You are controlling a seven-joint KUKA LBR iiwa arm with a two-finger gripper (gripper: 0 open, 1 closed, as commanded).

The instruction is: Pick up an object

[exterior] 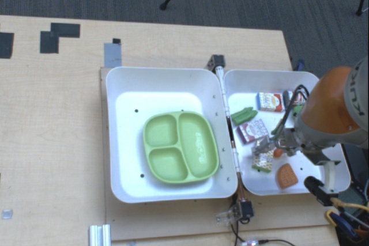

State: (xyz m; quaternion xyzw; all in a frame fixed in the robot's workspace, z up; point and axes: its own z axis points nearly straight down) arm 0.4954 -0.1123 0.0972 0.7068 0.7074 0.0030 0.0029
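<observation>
Pale bench (52, 124), tool (266, 150) low among right bin's (242, 84) small packets

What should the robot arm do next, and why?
Probably lower the gripper a little onto the small green and white packet just below it. It hovers low over the right bin, right among the small items, and that packet looks nearest.

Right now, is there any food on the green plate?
No, the green plate has nothing in its three sections; the small food items lie in the right bin, near the pincer.
</observation>
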